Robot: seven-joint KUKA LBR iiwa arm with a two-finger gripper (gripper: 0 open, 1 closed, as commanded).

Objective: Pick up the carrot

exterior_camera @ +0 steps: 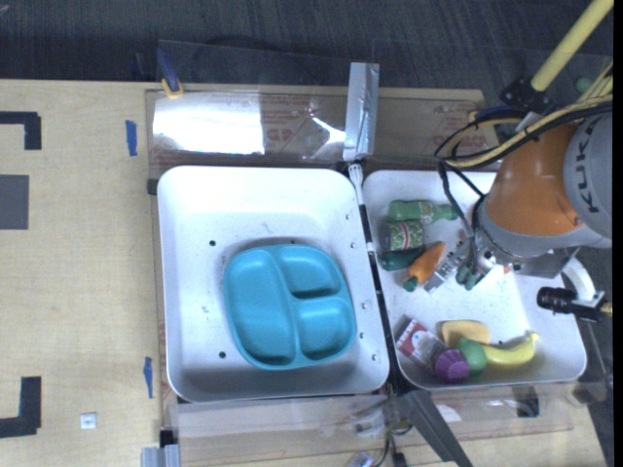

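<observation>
Nearest you, along the front edge of the right bin [569, 358], you see a banana [506, 351], a purple fruit [451, 364], a green one [474, 355] and a small red-and-white packet [413, 339]. Further in lies the carrot [425, 265], orange, tilted, just below a green bottle [409, 224]. The fingers [465, 269] sit just to the right of the carrot, near it; whether they touch it, or stand apart or together, you cannot tell from this angle. Above them you see the orange band [531, 195] of the arm. In the left bin [195, 202] rests a blue divided tray [289, 304], and the desk [68, 261] stretches off to the left
</observation>
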